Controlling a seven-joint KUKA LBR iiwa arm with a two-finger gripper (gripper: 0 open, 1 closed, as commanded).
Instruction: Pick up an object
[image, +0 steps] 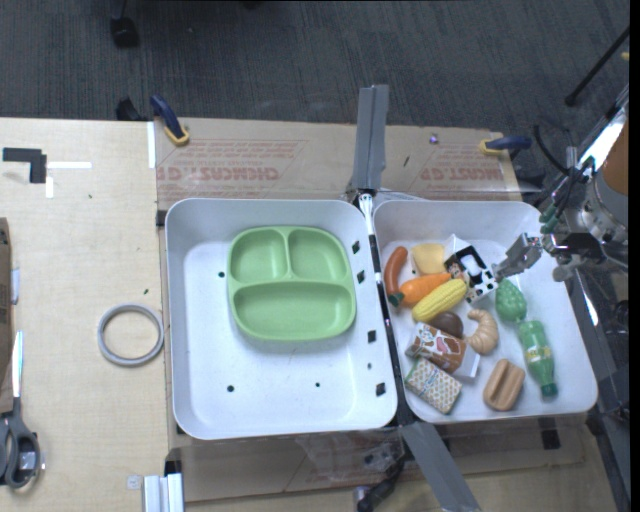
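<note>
Right bin (575, 330) crowded with toy food (465, 320); left bin (190, 330) open around green tray (291, 283); centre divider (368, 290) between.

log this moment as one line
arm: right edge | claw: above right bin, near green bottle | holding: nothing seen | green plate: left bin

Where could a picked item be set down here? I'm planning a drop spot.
The left bin has bare floor in front of and beside the green plate, along its near wall. The plate's three sections are bare too. The right bin is crowded with toy food, with the gripper over it; only its far corners are bare.
</note>
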